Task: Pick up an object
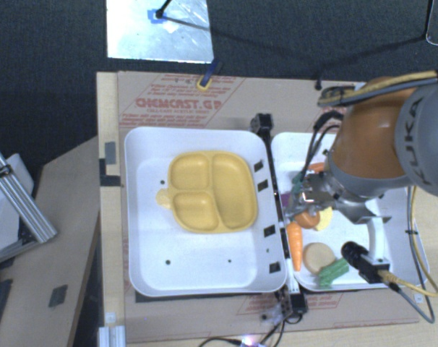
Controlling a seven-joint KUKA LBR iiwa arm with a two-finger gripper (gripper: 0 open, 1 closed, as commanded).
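Well left of the hand, a yellow divided plate (208, 191) lies in the left bin (143, 266). The hand (306, 197) hangs low in the right bin (291, 144); its grip cannot be told. Just below it lie a carrot (295, 246), a tan disc (318, 255) and a green piece (333, 272).

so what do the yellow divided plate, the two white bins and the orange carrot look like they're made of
The yellow three-compartment plate looks like moulded plastic with a matte finish: one even colour, soft rounded ridges. The shallow white bins seem to be thin, smooth plastic, with rounded corners and a faint sheen. The orange carrot is probably a plastic toy, given its uniform colour, though it is too small to be sure.
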